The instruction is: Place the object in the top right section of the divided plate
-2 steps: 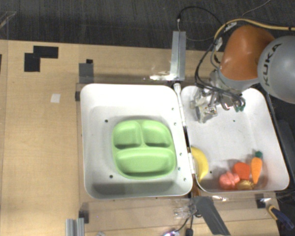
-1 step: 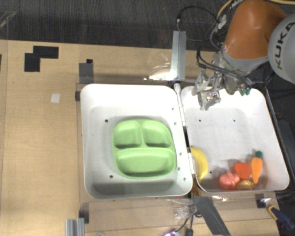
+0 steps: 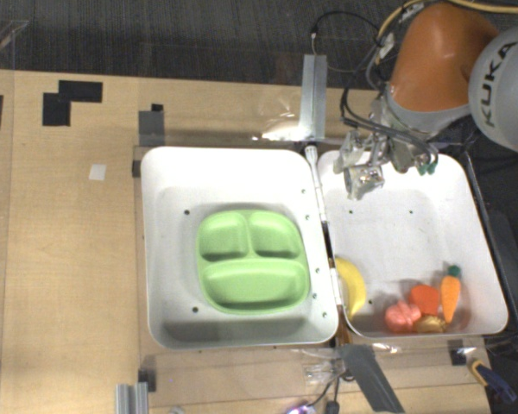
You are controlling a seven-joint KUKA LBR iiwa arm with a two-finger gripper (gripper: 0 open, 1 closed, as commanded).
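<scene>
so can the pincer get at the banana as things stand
Probably yes. The pincer hovers over the bare top of the right bin, and the banana lies uncovered at the bin's lower left. It hugs the bin wall, though, which could crowd one side.

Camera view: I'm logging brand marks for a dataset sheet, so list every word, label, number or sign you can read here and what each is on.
"KUKA" - dark letters running up the grey arm housing, at the upper right above the right bin.
Nothing else legible: the green divided plate, the toy food and both bins carry no visible text, and the black shapes on the bench are plain blocks, not characters.
</scene>
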